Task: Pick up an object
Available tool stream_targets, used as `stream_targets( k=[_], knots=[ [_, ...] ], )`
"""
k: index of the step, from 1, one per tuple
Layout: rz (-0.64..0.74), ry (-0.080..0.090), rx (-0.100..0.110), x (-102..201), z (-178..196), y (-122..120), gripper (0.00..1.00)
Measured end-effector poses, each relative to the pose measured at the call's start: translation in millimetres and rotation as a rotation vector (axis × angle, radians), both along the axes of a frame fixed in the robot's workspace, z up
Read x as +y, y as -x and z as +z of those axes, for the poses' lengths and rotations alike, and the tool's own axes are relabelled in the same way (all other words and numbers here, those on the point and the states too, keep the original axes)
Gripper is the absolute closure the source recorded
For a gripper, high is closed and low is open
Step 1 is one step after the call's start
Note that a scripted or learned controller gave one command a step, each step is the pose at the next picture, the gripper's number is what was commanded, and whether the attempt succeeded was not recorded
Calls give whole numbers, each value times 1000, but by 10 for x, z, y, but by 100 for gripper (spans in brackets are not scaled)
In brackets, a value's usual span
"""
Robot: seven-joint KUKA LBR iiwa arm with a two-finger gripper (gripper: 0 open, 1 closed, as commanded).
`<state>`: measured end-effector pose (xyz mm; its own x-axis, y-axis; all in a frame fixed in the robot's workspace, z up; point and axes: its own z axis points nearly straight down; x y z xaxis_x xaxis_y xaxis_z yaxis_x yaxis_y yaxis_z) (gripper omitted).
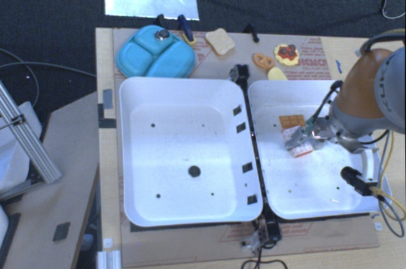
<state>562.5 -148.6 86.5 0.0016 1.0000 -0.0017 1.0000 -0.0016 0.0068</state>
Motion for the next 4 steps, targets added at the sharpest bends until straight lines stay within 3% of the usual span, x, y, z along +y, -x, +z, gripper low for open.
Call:
stream_targets(
  k=[1,2,3,4],
  knots=[
    [7,2,-3,-197,-2,-644,0],
    [6,2,-3,-597,207,-1062,0],
    [1,-1,2,-224,-8,-208,0],
    [3,1,0,-590,-1,-539,0]
  ],
)
